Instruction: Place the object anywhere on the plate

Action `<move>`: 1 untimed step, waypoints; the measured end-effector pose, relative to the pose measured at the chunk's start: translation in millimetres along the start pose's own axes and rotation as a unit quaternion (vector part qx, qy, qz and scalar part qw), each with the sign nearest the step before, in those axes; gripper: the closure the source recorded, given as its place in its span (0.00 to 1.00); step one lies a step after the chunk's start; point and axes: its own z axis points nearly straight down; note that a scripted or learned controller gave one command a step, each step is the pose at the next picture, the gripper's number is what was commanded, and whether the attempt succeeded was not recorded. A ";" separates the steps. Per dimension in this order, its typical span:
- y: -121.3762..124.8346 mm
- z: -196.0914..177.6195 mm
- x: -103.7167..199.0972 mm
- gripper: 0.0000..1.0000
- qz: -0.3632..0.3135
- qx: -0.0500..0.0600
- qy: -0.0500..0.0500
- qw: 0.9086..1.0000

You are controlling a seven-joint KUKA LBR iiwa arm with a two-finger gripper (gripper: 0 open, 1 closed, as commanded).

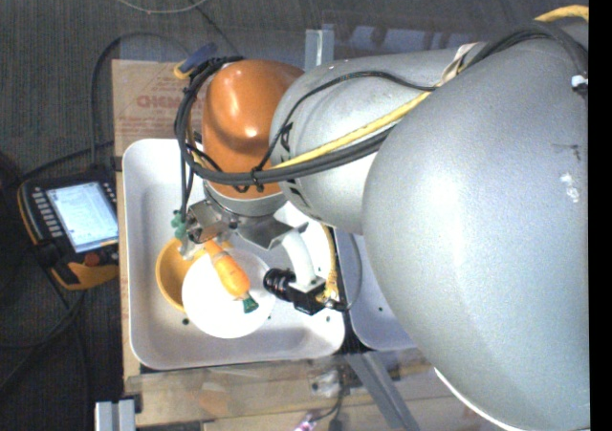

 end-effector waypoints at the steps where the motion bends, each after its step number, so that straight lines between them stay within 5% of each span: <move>1: -45.6 -22.2 -58.5 1.00 0.003 0.000 0.001 1.000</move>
